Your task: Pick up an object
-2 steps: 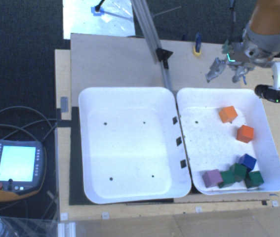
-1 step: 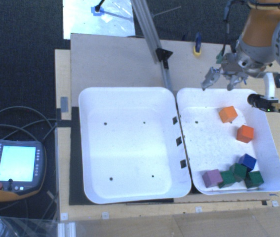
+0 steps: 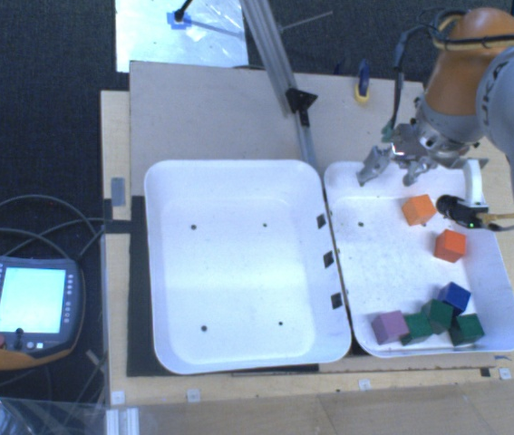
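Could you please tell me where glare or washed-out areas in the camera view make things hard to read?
In the camera view, the handheld screen at lower left is blown out to near white, so nothing on it reads; the shiny sheet at top left glares too; the left bin is bright with little surface detail; the blocks in the right bin stay clear; the tool looks slightly soft.

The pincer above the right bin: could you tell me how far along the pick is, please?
Nothing looks picked yet. The pincer hangs open above the far edge of the right white bin, with nothing between its fingers. The two orange cubes lie on the bin floor; the blue, green and purple blocks sit clustered at the near edge. Descending, gripping and lifting remain.
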### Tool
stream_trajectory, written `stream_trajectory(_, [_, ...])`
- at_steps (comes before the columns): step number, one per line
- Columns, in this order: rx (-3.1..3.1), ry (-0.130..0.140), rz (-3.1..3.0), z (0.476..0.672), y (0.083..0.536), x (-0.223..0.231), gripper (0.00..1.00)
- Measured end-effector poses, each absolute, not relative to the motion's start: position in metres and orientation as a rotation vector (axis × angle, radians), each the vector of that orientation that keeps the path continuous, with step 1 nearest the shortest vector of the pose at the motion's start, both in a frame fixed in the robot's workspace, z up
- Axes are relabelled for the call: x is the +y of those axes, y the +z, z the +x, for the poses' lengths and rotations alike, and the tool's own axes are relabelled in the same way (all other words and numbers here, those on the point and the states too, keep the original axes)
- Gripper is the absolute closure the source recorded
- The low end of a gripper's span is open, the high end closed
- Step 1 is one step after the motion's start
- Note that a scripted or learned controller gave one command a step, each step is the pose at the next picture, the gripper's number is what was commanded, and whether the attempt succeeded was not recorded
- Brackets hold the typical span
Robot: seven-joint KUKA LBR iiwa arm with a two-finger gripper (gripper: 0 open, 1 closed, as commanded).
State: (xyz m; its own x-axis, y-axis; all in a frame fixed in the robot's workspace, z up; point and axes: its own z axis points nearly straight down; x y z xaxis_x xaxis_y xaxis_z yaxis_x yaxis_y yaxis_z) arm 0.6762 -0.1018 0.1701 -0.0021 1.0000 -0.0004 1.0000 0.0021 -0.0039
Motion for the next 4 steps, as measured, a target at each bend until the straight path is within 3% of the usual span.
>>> stream_trajectory(1, [-2.222, 0.005, -2.218, 0.673, 0.118, -0.112, 0.0])
stream_trajectory(2, [-2.229, -0.005, -2.22, 0.676, 0.134, -0.112, 1.0])
stream_trajectory(4, [-2.23, -0.007, -2.222, 0.668, 0.236, -0.119, 1.0])
